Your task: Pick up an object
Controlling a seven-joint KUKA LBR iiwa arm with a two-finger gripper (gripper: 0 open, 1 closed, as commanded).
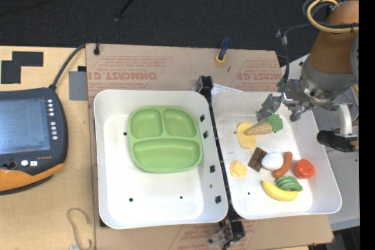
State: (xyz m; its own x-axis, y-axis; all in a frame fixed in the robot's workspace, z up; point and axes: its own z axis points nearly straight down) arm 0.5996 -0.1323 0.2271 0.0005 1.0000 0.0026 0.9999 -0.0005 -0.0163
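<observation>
**Gripper over right bin, toy food below**

Camera view. Cardboard sheet [176,70] under the bins carried red printed lettering, upside down from this angle and too blurred to read with confidence. Teach pendant [26,132] lay at the far left, screen lit, its text too small to read. A small blue and yellow clip [222,51] sat on the cardboard's far edge.

Left bin [111,196] held a green divided plate [165,139], flat, three compartments facing up.

Right bin [328,196] held the toy food: an ice-cream cone [263,126] lying on its side with its green end toward the arm, partly over a yellow cheese slice [245,136]; a brown chocolate piece [256,158] touching a white egg [272,161]; a red sausage [283,164] just beside the egg; a tomato [304,168]; a banana [278,191] with a green slice [289,183] resting on it; a small yellow piece [238,169] near the divider.

Gripper [281,105] stood over the bin's far part, just beyond the cone's green end. Whether it touched the cone could not be told. Fingers appeared spread apart, nothing between them.
</observation>
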